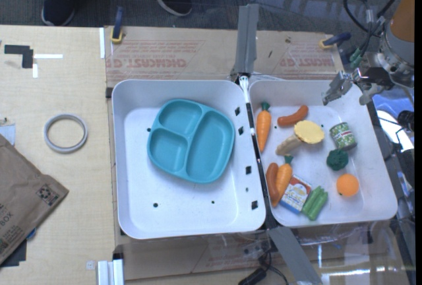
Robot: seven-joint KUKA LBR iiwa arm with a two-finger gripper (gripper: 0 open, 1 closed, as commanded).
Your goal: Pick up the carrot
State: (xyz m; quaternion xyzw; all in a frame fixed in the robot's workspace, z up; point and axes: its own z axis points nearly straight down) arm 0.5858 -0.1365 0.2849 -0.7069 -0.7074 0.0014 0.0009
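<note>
I am hovering my claw (343,87), fingers spread and holding nothing, over the right bin's (381,206) far edge. The carrot (263,126) is looking light, stiff, smooth; I am favouring its thick middle.

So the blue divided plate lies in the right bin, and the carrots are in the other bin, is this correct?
Not quite. The camera view shows the blue divided plate in the left bin; the carrots lie in the other bin, as you said.

Teal divided plate (191,141) in the left bin (125,165); tape ring (66,132) on the bench (53,92).
</note>
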